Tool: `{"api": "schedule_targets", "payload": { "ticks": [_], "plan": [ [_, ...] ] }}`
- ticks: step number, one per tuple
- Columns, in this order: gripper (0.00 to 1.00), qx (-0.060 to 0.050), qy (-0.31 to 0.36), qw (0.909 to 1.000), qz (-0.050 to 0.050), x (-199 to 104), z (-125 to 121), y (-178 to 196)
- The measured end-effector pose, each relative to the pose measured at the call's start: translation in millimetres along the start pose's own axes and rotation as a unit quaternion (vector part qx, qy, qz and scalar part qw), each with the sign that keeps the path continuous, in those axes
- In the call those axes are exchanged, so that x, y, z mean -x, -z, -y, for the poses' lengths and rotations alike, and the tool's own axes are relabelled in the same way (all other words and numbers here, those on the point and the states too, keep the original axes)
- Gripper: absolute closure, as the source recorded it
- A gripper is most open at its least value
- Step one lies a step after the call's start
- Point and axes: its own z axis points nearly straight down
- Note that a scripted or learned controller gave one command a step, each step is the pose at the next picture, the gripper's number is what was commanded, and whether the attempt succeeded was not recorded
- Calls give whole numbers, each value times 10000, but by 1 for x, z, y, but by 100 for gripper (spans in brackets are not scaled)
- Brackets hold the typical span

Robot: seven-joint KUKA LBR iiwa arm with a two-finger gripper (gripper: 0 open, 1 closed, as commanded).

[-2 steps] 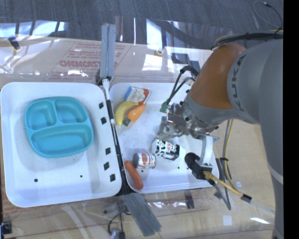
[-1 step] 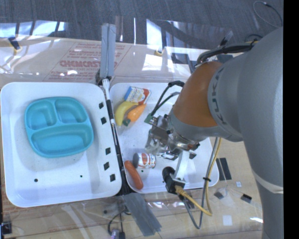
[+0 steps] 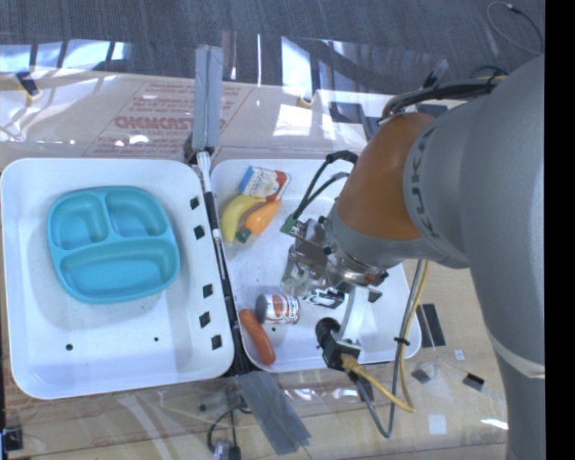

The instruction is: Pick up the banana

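1. The grey arm [image 3: 489, 190] reaches in from 3 o'clock, its orange band [image 3: 388, 185] bulging above the wrist, bent down over the right bin [image 3: 402, 338].
2. The gripper [image 3: 302, 278] hangs low in that bin's middle; whether it is open or closed cannot be told.
3. The banana [image 3: 233, 215], smooth, curved and yellow, lies at 10 o'clock from the gripper, apart from it, touching an orange carrot-shaped piece [image 3: 261, 218].
4. A small printed carton [image 3: 262, 181] sits at 12 o'clock of the banana.
5. A shiny can [image 3: 278, 308] lies just below the gripper; a glossy sausage [image 3: 257, 337] rests at 7 o'clock.
6. The left bin [image 3: 19, 353] bears a turquoise moulded plastic tray [image 3: 112, 242] with three compartments.
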Motion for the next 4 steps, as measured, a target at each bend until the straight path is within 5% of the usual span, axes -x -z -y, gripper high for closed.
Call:
{"api": "schedule_targets", "payload": {
  "ticks": [4],
  "plan": [
    [100, -51, 137, 9999, 6, -3, -2, 37]
  ]
}}
